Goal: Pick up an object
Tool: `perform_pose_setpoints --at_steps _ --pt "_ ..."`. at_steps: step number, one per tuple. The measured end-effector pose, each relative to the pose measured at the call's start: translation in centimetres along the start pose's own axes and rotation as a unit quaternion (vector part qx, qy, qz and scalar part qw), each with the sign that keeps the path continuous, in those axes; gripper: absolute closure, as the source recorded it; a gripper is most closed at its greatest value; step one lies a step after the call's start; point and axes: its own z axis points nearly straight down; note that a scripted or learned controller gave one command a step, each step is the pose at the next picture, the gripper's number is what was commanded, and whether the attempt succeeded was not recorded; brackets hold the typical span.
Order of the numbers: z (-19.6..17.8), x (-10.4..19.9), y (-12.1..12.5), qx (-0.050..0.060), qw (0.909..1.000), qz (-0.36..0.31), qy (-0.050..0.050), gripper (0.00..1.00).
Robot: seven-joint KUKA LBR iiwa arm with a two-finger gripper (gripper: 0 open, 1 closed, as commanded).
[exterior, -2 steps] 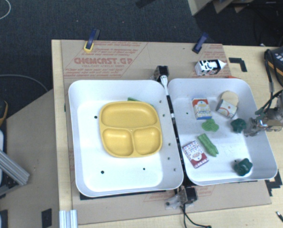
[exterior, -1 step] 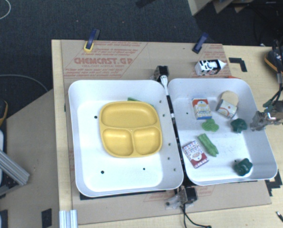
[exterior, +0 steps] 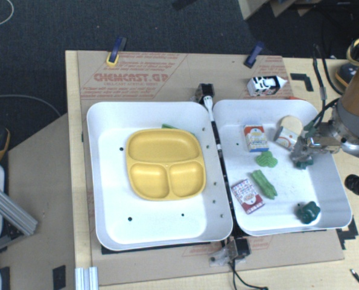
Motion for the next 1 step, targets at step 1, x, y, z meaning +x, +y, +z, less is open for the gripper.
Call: perform_pose_setpoints --at_steps 1 --pt "-0.42 6.11 1.53 -0.002 1.0000 -0.001 0.000 1.00"
